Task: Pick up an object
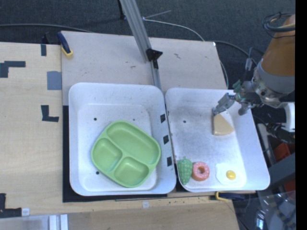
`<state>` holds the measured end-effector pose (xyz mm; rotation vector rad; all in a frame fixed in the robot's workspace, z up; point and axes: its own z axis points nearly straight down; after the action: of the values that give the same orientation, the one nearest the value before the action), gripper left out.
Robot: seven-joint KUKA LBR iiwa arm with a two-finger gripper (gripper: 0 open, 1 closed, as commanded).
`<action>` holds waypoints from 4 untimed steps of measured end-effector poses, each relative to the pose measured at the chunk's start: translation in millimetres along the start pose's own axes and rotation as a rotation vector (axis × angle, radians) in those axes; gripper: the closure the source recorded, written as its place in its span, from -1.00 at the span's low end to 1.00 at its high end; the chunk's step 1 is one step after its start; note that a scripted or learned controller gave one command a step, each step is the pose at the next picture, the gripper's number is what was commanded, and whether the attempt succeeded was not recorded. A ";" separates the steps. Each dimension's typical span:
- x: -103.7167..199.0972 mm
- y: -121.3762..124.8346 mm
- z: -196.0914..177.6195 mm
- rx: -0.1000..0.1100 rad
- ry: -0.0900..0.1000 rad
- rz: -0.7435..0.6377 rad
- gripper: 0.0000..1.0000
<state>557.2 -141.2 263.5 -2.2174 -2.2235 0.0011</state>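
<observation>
In the right bin (192,128) lies a tan wedge-shaped piece (222,125) near the far right side. My gripper (232,106) hovers just above and behind it, fingers apart with nothing between them. At the bin's near edge sit a green leafy toy (184,170), a pink donut (200,171) and a fried egg (230,175).
The left bin (81,128) holds a green divided plate (126,153). A grey metal pole (139,28) slants down to the seam between the bins. The arm's orange band (280,51) sits at the right edge.
</observation>
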 end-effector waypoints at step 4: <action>-5.7 1.9 153.9 0.005 0.000 0.002 -1.00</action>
<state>558.9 -146.9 109.5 -2.2170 -2.2191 0.0074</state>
